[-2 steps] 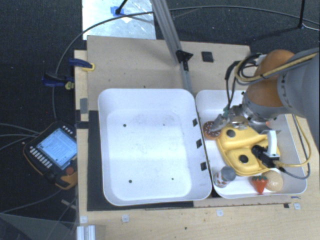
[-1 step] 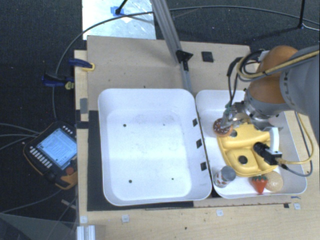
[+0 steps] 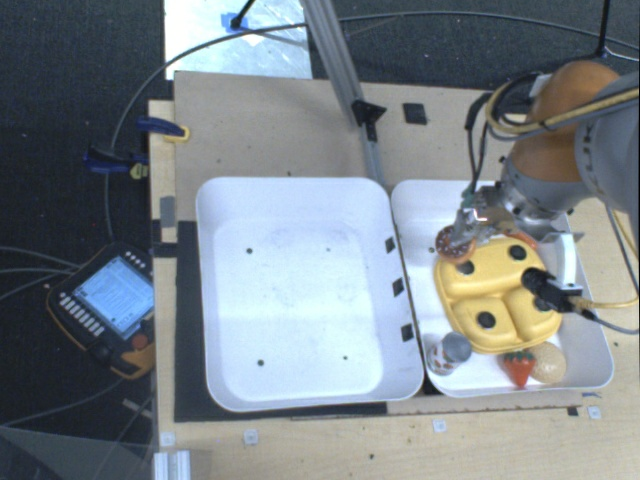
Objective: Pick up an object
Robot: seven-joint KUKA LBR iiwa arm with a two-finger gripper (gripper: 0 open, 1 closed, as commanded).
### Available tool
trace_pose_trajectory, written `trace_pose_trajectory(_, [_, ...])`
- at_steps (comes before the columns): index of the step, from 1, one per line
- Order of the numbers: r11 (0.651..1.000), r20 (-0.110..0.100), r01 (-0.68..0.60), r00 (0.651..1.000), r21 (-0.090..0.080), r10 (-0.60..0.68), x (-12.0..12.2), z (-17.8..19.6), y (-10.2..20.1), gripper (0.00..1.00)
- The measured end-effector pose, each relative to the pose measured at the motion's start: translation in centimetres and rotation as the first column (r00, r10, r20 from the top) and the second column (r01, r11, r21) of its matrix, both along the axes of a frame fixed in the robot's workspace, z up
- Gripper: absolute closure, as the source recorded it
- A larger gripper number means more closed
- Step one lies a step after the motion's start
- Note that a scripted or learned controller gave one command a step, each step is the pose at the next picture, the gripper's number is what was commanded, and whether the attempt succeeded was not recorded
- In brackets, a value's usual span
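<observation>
The right bin holds a large yellow moulded toy with black dots. At the toy's upper left lies a small round brown and pink thing like a doughnut. My gripper hangs directly over that doughnut, very close to it or touching it. Along the bin's near edge lie a small grey and white object, a red strawberry and a pale egg-shaped thing. The wrist hides part of the bin's far right side.
The left bin stands beside the right one, with black clips along the shared rim. A slanted metal pole crosses behind the bins. A teach pendant lies off the bench at the left.
</observation>
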State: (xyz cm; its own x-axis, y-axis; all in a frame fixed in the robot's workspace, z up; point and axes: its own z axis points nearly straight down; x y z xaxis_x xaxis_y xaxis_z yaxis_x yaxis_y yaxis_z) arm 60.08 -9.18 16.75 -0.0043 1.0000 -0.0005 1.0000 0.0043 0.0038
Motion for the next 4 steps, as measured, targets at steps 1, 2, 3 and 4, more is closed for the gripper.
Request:
trace_pose_trajectory(1, [1.0, 0.004, -0.001, 1.0, 0.0, 0.001, 1.2, 5.6, -0.1, 1.0])
trace_pose_trajectory(2, [1.0, 0.0, -0.001, 1.0, 0.001, 0.001, 1.3, 6.4, -0.1, 1.0])
trace_pose_trajectory(3, [1.0, -0.002, -0.004, 1.0, 0.002, 0.004, 1.1, 5.3, 5.2, 1.0])
trace_pose_trajectory(4, [1.0, -0.003, -0.004, 1.0, 0.002, 0.004, -0.2, 5.9, 10.7, 1.0])
